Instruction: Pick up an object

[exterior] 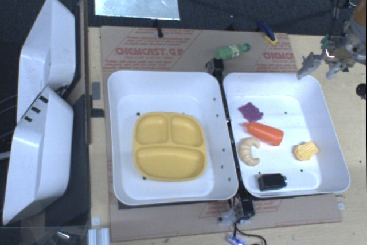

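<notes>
Objects for picking lie untouched in the right bin: purple grapes, an orange carrot, a croissant, a yellow corn piece and a black block. Nothing is lifted yet. The gripper hovers spread wide and empty above the bin's far right corner, well apart from them all.
</notes>
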You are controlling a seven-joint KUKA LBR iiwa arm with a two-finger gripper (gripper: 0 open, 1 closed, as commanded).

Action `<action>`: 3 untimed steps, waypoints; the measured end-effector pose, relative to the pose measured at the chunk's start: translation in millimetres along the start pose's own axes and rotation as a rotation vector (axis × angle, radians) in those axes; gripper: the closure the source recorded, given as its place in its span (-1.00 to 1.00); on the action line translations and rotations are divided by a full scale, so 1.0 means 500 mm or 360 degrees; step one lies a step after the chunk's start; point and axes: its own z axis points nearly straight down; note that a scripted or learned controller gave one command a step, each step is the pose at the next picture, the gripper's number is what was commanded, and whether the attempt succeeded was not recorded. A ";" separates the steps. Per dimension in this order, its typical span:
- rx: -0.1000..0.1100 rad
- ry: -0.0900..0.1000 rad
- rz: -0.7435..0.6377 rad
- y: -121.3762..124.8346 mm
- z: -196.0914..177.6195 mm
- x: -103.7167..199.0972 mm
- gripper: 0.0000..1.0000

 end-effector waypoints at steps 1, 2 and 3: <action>-0.0003 -0.0001 -0.0002 0.001 -0.022 0.000 1.00; -0.0001 0.0000 -0.0011 0.021 -0.023 0.000 1.00; 0.0000 0.0000 -0.0010 0.020 -0.023 0.000 -1.00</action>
